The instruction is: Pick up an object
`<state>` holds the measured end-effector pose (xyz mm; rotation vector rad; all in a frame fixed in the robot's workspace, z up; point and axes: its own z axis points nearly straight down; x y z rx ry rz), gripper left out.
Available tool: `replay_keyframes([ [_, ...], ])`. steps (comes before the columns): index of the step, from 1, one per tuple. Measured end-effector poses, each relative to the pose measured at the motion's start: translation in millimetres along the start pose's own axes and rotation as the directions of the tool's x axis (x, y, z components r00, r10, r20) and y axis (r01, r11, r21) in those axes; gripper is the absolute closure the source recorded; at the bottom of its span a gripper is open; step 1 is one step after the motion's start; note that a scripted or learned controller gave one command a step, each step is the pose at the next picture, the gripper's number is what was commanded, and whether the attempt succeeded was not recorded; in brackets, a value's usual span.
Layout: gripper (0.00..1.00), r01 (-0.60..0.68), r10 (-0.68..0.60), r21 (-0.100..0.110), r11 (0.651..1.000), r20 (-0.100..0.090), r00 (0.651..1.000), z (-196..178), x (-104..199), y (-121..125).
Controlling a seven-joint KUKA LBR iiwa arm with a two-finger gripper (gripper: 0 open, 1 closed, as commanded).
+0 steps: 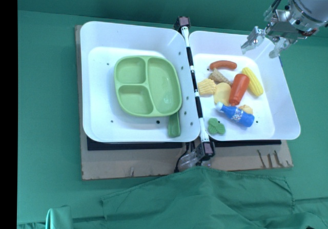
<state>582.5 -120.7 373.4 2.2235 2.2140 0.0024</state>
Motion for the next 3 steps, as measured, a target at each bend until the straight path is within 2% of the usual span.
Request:
replay_keyframes([
  [1,0.0,0.003,-0.003,0.006,1.0,-0.001,1.0,93.3,9.6,39.4],
  [2,0.0,0.002,-0.002,-0.017,1.0,0.004,1.0,156.3,-0.4,40.6],
  [3,1.0,-0.002,0.002,-0.018,1.0,0.004,1.0,146.6,-1.6,40.6],
])
